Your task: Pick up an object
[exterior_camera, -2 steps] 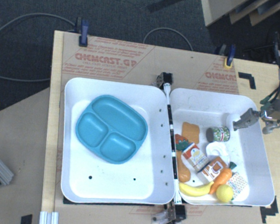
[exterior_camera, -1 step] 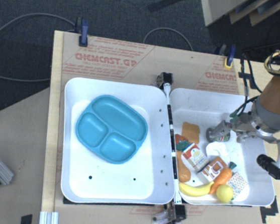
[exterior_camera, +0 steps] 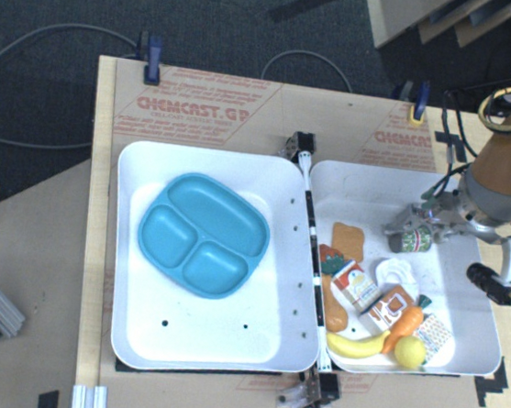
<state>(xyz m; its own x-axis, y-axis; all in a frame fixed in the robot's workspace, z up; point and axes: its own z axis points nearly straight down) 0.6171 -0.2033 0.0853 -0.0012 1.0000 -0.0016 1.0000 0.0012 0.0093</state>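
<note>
The bench (exterior_camera: 202, 113) is a pale board with a brown sheet laid over its top, printed with red lettering along the far side (the words read partly as "CHEMCAST"). Two blue clamps grip its far edge, one (exterior_camera: 151, 58) near the left corner and one (exterior_camera: 419, 102) toward the right. Directly on the sheet sit two shallow white bins, side by side and touching along their inner rims. The left bin (exterior_camera: 129, 257) takes up the middle of the bench; the right bin (exterior_camera: 473, 350) reaches almost to the bench's right edge. A strip of black fittings (exterior_camera: 310, 251) runs down the seam between them.
</note>
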